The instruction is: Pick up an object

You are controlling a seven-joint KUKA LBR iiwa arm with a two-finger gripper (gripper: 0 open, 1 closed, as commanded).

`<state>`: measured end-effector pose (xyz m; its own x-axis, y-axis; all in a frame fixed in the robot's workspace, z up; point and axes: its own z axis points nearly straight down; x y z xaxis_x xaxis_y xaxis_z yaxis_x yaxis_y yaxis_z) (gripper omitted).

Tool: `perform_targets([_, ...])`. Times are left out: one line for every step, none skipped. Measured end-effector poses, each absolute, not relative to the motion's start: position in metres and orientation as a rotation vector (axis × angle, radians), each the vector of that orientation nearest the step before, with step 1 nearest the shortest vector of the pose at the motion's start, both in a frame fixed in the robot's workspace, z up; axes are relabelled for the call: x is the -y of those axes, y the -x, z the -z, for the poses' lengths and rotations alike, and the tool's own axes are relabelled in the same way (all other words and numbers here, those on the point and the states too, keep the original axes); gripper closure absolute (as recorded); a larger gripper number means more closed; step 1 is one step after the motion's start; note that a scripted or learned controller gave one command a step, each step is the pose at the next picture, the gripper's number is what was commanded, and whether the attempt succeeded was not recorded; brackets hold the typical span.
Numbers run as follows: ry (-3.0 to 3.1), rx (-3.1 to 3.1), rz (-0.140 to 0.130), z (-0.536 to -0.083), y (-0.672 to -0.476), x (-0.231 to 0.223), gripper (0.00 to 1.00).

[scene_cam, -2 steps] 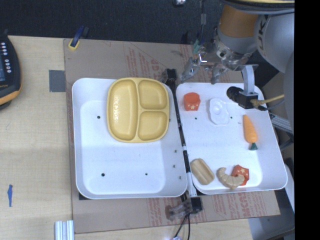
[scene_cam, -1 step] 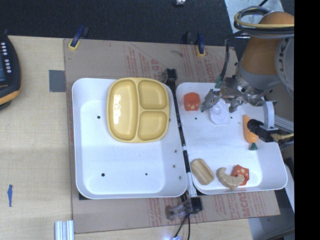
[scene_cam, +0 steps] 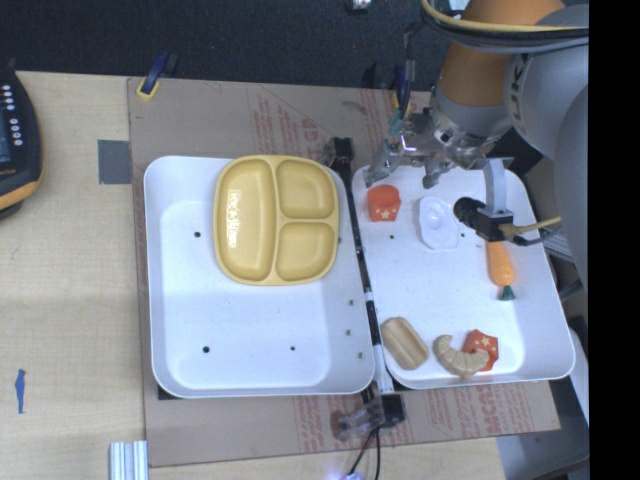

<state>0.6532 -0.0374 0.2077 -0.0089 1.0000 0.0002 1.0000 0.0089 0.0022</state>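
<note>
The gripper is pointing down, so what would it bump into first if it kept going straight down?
Probably the bare white floor of the right bin, between the orange-red block and the white piece. The gripper looks open, though depth is hard to judge here.

Left white bin (scene_cam: 180, 368) with yellow divided plate (scene_cam: 277, 218) at its far edge. Both bins rest on a cardboard sheet (scene_cam: 250, 108); blue clamp (scene_cam: 152, 74) at its far-left corner; a handheld pendant (scene_cam: 15, 138) at the bench's left edge.
</note>
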Motion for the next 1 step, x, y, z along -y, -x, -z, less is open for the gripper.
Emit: perform_targets([-2.213,-2.228,0.0,-0.2304,-0.6571,0.0155,0.0])
